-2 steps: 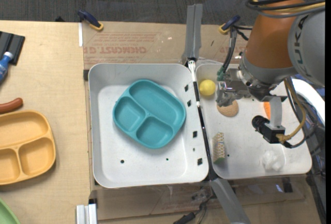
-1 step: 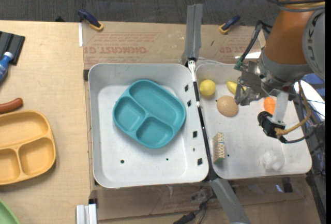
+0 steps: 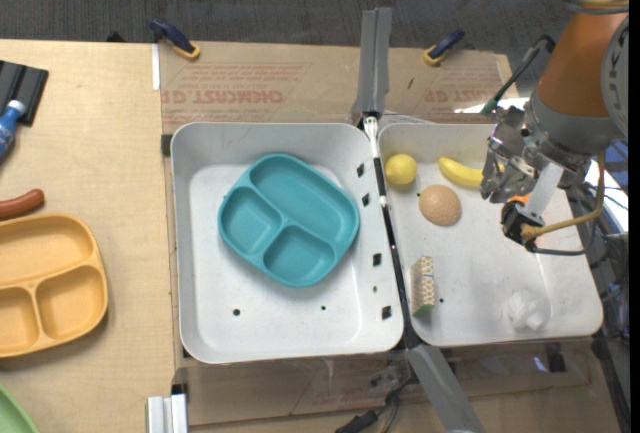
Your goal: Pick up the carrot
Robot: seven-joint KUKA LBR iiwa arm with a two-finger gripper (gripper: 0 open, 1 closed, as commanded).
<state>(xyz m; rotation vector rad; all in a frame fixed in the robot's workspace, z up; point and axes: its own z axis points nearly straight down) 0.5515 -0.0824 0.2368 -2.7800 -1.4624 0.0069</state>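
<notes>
Prob a stiff, light, kinda slick carrot, so pinch across the thick mid. Re gripper (image 3: 512, 193) near banana (image 3: 460, 171) in right bin (image 3: 560, 321): spread or closed, can't tell.

Teal tray (image 3: 289, 218): smooth plastic, slight sheen. Bins (image 3: 200, 221): matt white plastic. Bench (image 3: 90, 121) looks like pale wood; cardboard (image 3: 260, 86) behind bins, matt brown.

A robotics lab bench is showing here: two white bins (image 3: 190, 251) are sitting on clamped cardboard (image 3: 260, 86), toy food is lying about, and a grey-orange arm (image 3: 585, 61) is reaching in.
</notes>
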